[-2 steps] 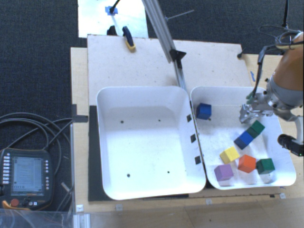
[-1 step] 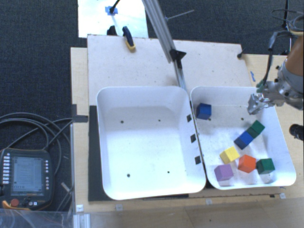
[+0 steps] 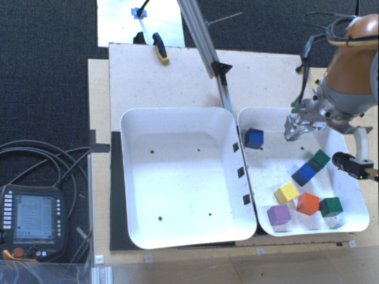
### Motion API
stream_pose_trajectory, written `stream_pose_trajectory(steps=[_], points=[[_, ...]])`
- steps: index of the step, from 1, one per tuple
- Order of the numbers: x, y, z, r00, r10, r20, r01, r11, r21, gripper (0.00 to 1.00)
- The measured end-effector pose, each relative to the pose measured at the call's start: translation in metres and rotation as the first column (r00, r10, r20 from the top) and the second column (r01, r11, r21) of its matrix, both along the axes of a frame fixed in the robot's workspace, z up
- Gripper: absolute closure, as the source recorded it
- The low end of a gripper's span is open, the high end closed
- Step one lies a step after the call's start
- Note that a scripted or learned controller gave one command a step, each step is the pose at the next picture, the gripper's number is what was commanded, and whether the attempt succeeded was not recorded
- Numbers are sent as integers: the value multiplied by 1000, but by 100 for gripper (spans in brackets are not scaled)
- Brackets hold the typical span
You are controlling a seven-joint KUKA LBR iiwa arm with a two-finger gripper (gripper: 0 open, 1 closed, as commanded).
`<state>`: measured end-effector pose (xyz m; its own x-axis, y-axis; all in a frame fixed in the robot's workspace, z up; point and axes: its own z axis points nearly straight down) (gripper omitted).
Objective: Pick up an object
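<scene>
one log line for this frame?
gripper: above right white bin, grasp unclear | nearest: lone blue cube | six cubes clustered lower right

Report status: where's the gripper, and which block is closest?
Gripper above the right bin, nothing seen held. Nearest: lone blue cube, apart to its left. Other blocks clustered lower in the bin, nothing blocking.

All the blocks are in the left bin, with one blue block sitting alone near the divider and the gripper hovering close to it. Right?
Not quite. The camera view shows the blocks in the right bin, not the left. The rest stands: the lone blue block sits near the divider, and the gripper hovers close to it.
</scene>
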<state>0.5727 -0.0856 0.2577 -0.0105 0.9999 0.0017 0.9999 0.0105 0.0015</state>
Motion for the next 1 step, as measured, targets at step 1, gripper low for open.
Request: stream_pose_trajectory(steps=[1], points=[[8, 48, -11, 1000, 0, -1, 0, 1000, 0, 100]])
